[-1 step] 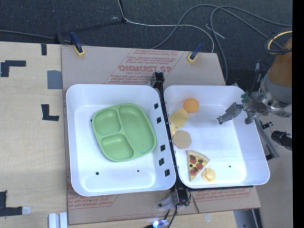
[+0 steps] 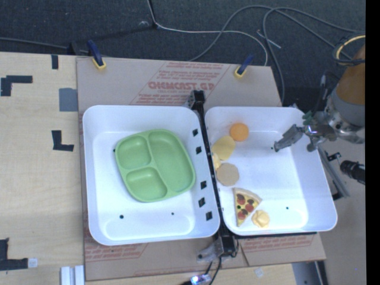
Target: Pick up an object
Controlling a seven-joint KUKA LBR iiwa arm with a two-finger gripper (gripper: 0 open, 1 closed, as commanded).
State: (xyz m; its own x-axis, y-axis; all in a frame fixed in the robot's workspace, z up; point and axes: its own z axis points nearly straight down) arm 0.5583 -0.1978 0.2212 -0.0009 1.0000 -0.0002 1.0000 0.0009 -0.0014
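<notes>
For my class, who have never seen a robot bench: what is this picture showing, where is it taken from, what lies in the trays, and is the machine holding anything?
One camera, fixed above the bench, looks down at a slant. The grey machine with an orange band entering from the right is a robot arm; its grasping end, the claw, is over the right bin with nothing visibly held. The left bin holds a green divided plate. The right bin holds toy food along its left side: an orange ball, a pale yellow piece, a tan round piece, a pizza slice and a small yellow piece.
</notes>
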